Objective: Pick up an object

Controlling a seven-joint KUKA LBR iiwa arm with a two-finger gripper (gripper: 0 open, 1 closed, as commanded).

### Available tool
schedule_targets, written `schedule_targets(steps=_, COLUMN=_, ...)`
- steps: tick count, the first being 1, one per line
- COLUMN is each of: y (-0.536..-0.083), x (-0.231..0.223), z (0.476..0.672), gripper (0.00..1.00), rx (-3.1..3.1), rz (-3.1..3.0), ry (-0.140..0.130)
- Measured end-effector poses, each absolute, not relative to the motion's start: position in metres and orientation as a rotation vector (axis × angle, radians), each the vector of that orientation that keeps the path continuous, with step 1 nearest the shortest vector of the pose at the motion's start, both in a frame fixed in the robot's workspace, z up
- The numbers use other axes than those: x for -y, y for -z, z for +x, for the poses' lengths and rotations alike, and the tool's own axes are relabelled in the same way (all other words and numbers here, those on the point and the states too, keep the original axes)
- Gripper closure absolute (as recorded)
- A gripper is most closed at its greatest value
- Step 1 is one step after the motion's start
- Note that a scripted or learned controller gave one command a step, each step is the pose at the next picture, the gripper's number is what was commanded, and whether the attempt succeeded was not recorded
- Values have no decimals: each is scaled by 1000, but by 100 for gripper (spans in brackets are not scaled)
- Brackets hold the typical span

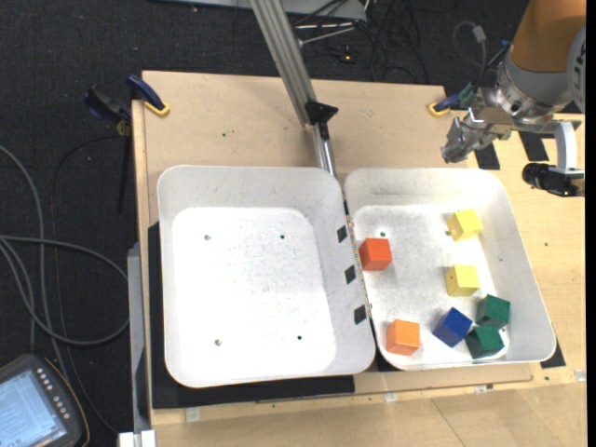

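1. Camera view, bench [233, 119]: tan board bearing 2 shallow white bins side by side, with the left bin [247, 273] at 9 o'clock and the right bin [419, 198] at 3 o'clock.
2. Arm [549, 35]: grey with an orange band, entering at 1 o'clock.
3. Gripper [458, 149]: hangs just past the right bin's far rim, at 12 o'clock from the blocks; whether it is spread or closed cannot be told, and nothing is seen in it.
4. Right bin contents, 7 blocks, all lying on the bin floor and apart from the gripper:
   - red-orange block [375, 253], at 9 o'clock in the bin, near the divide.
   - orange block [402, 336], at 7 o'clock.
   - upper yellow block [464, 223], at 1 o'clock.
   - lower yellow block [462, 278], near the centre, right of it.
   - blue block [453, 326], at 5 o'clock.
   - 2 green blocks [491, 310], at 4 o'clock, touching each other, just beside the blue one.
5. Metal pole [289, 54]: slants from 12 o'clock down to the gap between the bins.
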State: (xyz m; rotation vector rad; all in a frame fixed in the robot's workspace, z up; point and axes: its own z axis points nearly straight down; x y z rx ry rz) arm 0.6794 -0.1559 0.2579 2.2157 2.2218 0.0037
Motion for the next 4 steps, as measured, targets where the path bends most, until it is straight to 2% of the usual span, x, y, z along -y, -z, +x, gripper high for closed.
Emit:
schedule_targets(steps=1, y=-246, x=107, z=676, gripper=100, rx=-2230, rz=2214, ry=0)
schedule_targets(steps=2, y=-253, x=57, z=669, gripper=100, rx=-2231, rz=2213, ry=-1)
schedule_targets(steps=3, y=-243, x=0, z=650, gripper=100, rx=-2232, rz=2215, ry=0)
schedule_targets(steps=4, y=-230, x=-54, z=646, gripper=100, rx=-2232, rz=2214, ry=1)
